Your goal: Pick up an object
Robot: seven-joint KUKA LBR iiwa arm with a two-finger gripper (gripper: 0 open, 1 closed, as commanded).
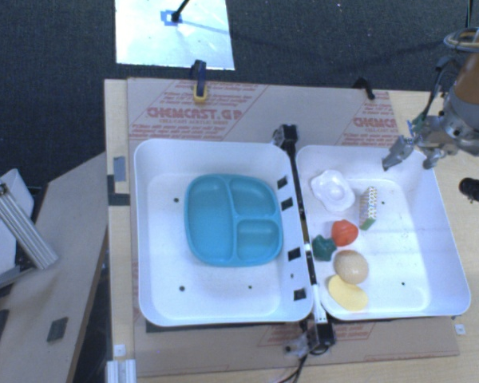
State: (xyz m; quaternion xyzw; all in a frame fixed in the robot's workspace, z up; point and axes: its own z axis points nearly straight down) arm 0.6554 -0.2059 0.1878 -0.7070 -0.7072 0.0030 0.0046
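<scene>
The right bin [431, 238] holds several small items along its left side: a white lumpy piece [331, 188], a pale dotted block [370, 204], a red tomato-like piece [345, 231], a dark green piece [324, 248], a tan egg-shaped piece [351, 266] and a yellow piece [348, 294]. My gripper [409, 159] hangs over the bin's far right corner, above the rim. It is open, its two fingers spread apart with nothing between them. The nearest items, the white piece and the dotted block, lie to its lower left, well apart from it.
A blue divided plate [231, 219] lies in the left bin [156, 214]. A black divider [297, 214] runs between the bins. Both bins rest on a cardboard sheet [223, 110]. Metal framing [16, 222] stands at the far left.
</scene>
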